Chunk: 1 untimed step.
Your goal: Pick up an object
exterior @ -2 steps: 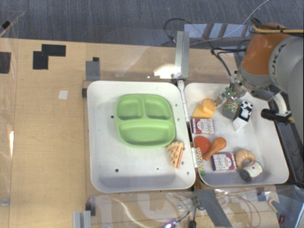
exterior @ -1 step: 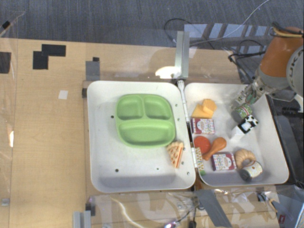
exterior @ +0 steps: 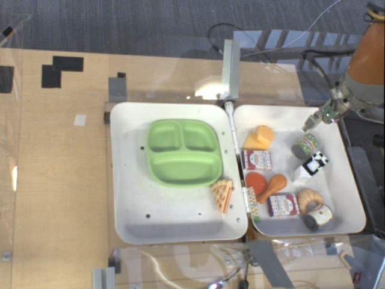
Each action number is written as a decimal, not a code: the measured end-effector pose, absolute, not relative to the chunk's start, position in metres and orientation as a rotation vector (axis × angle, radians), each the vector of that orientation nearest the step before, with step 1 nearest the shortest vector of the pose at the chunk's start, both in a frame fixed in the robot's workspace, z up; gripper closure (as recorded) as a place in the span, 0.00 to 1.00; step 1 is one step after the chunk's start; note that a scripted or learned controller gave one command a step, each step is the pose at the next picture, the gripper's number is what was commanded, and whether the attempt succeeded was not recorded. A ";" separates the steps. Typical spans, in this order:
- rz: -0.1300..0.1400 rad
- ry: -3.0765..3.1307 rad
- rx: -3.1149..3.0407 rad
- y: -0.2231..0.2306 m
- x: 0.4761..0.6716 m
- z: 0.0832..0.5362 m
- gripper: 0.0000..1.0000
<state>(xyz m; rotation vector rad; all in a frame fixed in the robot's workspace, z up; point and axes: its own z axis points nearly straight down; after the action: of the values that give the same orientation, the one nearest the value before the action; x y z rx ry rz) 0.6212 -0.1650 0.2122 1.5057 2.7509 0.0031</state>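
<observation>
**Desk:** Camera view from above the bench: where does the gripper (exterior: 314,123) stand?

**Photographer:** It hangs just above and to the right of the green can (exterior: 305,145), over the far corner of the right bin (exterior: 283,118). It carries nothing. Whether it is released or clenched, I cannot tell at this angle.

**Desk:** And the likely target?

**Photographer:** By my reading, that green can. It lies on its side, untouched, with a black-and-white cube (exterior: 314,162) just below it, close enough that I cannot say whether they touch. A yellow wedge (exterior: 259,137) sits to the left of the can, apart from it.

**Desk:** What could go wrong?

**Photographer:** Being round and on its side, the can would probably roll if the descent lands off-centre or clips one edge. It could skid towards the cube or the bin wall. A grip across its curved side may also squeeze it out rather than hold it. The cube is the second hazard: a drop slightly below the can might strike or snag it, and the gripper would come up with neither.
</observation>
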 end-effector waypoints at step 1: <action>0.003 3.020 0.857 -0.104 0.575 0.213 1.00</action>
<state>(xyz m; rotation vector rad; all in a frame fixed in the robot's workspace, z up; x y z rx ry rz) 0.5752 -0.1044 0.2128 0.8569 3.0203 0.0028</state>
